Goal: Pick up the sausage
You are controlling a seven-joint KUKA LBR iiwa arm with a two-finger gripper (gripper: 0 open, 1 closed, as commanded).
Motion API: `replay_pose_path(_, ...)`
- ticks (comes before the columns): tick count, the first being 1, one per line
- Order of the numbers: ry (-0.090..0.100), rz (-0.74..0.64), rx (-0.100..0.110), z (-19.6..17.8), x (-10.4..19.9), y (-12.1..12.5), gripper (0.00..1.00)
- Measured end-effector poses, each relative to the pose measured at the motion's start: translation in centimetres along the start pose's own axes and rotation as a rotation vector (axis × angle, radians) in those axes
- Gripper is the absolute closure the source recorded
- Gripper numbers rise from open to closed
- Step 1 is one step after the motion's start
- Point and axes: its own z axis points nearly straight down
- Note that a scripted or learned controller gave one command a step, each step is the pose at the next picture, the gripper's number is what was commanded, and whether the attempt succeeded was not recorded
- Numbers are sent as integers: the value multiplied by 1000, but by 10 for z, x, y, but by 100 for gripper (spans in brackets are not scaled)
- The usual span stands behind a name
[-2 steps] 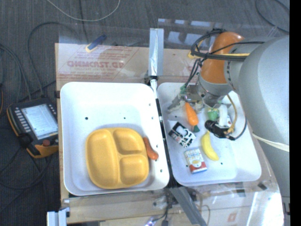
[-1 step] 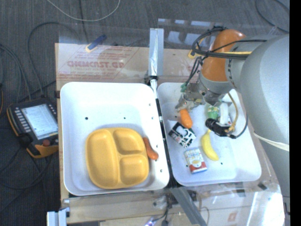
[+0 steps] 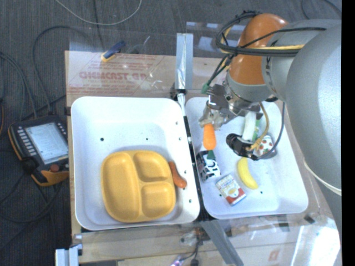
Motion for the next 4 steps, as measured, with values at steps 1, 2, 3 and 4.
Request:
replay_pose_path(1, 1, -228, 3, 20, 59, -86, 100)
replay_pose_path(2, -2, -219, 2, -5, 124, -142, 100)
replay_pose_path(3, -4, -264, -1, -119, 60, -123, 100)
replay_pose_path(4, -2, -404, 2, -35, 131, -84, 100)
